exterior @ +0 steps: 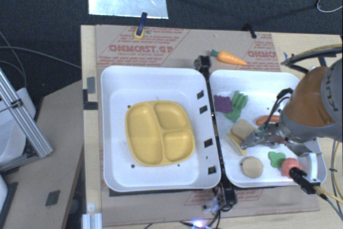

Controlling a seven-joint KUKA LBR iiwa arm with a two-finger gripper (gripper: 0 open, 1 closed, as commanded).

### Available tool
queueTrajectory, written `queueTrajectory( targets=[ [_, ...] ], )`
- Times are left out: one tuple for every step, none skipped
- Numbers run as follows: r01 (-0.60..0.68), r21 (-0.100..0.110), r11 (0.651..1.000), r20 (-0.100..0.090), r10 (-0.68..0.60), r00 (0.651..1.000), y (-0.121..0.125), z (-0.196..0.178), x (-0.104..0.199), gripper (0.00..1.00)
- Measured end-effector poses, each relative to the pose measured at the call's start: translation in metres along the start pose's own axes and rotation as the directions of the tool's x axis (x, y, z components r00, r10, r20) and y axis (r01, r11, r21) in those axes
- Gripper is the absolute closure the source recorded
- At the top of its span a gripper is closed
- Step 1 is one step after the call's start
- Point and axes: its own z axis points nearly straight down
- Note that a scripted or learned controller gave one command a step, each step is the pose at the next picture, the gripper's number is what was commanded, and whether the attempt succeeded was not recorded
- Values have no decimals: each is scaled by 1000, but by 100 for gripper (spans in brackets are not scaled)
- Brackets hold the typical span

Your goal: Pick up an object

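Nothing is lifted yet. The tool (pixel 251 140) reaches low into the right bin (pixel 266 86), its tips at a tan sandwich-like block (pixel 240 131); whether they grip it I cannot tell.

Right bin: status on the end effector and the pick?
End effector low in right bin, at the tan block. No object seen lifted. Close by: round beige piece, purple and green toy, green and red toy.

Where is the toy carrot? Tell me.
In the camera view, the toy carrot lies on the bench outside both bins, just beyond the right bin's far left corner.
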Motion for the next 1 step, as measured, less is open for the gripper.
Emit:
queueTrajectory(
  targets=[
    [17, -6, 1000, -4, -17, 1000, 34, -3, -9, 0]
  ],
)
